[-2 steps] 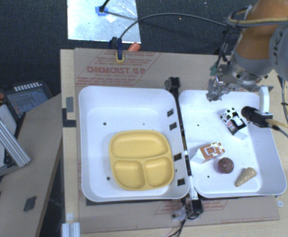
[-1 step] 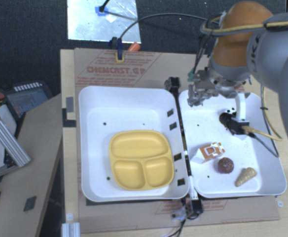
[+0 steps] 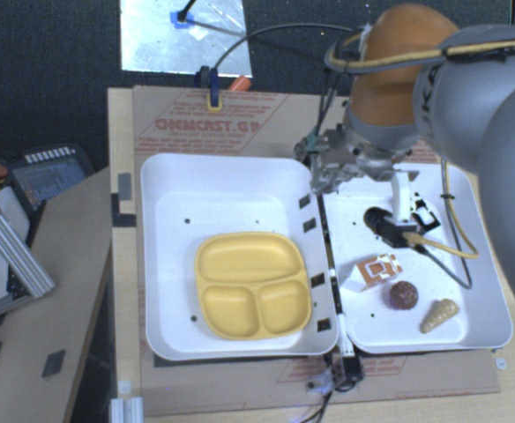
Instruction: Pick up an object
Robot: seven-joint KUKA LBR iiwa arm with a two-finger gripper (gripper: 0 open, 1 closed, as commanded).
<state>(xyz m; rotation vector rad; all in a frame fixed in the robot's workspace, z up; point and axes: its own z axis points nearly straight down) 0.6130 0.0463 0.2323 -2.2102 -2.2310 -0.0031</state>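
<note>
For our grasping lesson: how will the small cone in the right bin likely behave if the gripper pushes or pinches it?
The cone lies on its side, so a push would probably roll it in a curve. Its tapered shape may slip out of a pinch. It looks small, so likely light.

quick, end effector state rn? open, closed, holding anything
End effector: cannot be told; it sits over the divider at the back of the right bin.

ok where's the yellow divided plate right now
The yellow divided plate lies in the left bin of the camera view, toward its near right part, close to the divider between the two bins.
</note>
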